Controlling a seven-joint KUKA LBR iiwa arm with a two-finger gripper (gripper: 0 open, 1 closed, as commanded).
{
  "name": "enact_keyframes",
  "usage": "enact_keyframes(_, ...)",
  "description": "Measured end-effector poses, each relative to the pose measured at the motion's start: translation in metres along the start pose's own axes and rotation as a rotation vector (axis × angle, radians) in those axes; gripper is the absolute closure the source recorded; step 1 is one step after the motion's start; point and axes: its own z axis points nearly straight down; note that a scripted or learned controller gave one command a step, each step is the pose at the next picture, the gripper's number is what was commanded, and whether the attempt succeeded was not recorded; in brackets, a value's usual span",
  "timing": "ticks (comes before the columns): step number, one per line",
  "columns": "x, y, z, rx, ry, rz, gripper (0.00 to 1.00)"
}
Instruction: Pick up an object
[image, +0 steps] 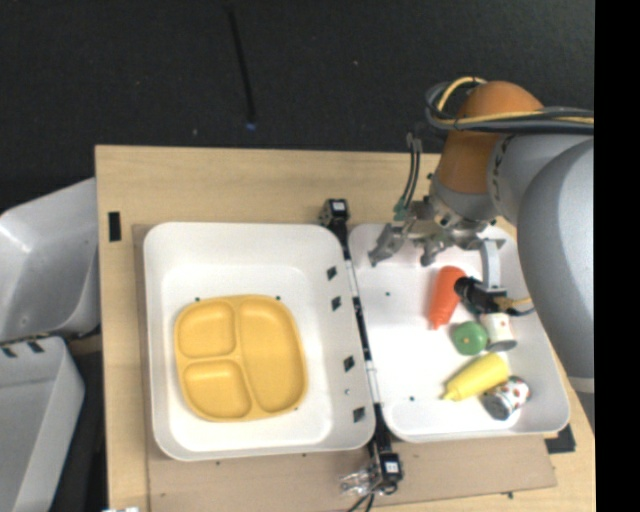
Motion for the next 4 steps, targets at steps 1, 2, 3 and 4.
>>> enact_keyframes(1, -0.001, 0.002, -0.015, -0.008, -0.001, -0.001, 1.0)
enact_keyframes(2, -0.002, 0.002, -0.08, -0.011, 0.001, 0.0, 1.0)
enact_keyframes(3, -0.003, 0.002, -0.101, -0.007, 0.002, -0.002, 1.0)
enact_keyframes(4, 0.041, 0.008, -0.1, -0.004, 0.002, 0.0, 1.0)
